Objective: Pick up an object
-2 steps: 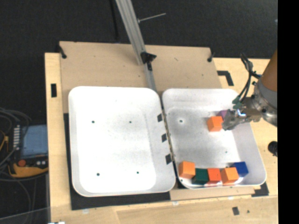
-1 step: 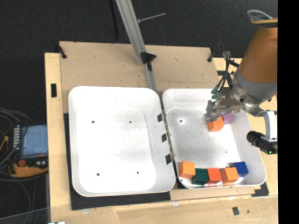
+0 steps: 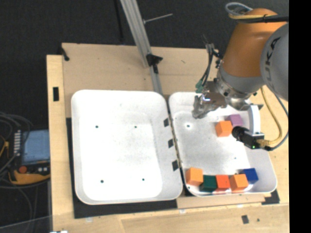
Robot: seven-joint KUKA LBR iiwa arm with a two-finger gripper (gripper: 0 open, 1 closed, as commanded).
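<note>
Wooden bench (image 3: 112, 67) on a dark floor, two white bins side by side on a black mat. A metal rail (image 3: 138, 30) slants in from the top toward the seam between the bins.

Right bin (image 3: 204, 152) holds all the blocks. Landmark: the lone orange block (image 3: 223, 128) near that bin's upper middle. Touching its upper right corner, a pink block (image 3: 235, 119), partly under the wrist. Well below it, a row pushed against the bin's near wall: orange (image 3: 195, 175), green (image 3: 209, 182), orange-red (image 3: 222, 181), orange (image 3: 238, 181), blue (image 3: 250, 174). They probably slid or were dropped there; packed tight against the wall, they look awkward to grasp.

Gripper (image 3: 200, 108) sits up and left of the lone orange block, low over bare bin floor, apart from any block. Nothing between its fingers. Whether they are spread or closed, I cannot tell; too small and blurred.

Arm (image 3: 252, 47) leans in from the right, its orange band over the bin's upper right corner.

Judgement: the lone orange block is the nearest and most open target.

Left bin (image 3: 119, 144) lies well away from the landmark.
</note>
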